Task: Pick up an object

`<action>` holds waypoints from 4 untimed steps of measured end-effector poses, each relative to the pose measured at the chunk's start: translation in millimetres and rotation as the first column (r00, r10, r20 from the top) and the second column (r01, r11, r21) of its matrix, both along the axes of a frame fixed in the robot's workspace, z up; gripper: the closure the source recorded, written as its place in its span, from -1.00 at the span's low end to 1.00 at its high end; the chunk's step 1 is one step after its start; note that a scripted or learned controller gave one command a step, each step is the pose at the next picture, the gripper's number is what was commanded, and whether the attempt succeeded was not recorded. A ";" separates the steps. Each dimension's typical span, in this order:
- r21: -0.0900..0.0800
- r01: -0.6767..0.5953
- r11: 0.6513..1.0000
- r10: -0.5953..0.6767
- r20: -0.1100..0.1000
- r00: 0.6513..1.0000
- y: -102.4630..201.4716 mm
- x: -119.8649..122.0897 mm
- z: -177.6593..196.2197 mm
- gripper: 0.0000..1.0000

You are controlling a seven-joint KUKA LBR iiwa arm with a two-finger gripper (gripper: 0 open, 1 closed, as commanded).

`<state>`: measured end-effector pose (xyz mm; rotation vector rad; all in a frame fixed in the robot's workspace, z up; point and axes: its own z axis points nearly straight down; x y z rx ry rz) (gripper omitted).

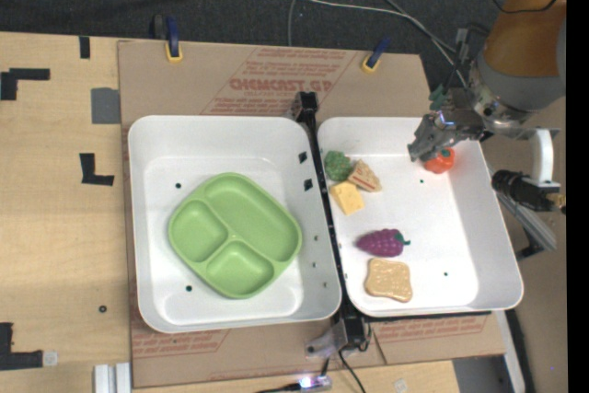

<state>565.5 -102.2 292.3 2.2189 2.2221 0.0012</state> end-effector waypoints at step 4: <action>0.000 -0.004 1.000 0.004 -0.004 1.000 202.8 64.3 -56.6 1.00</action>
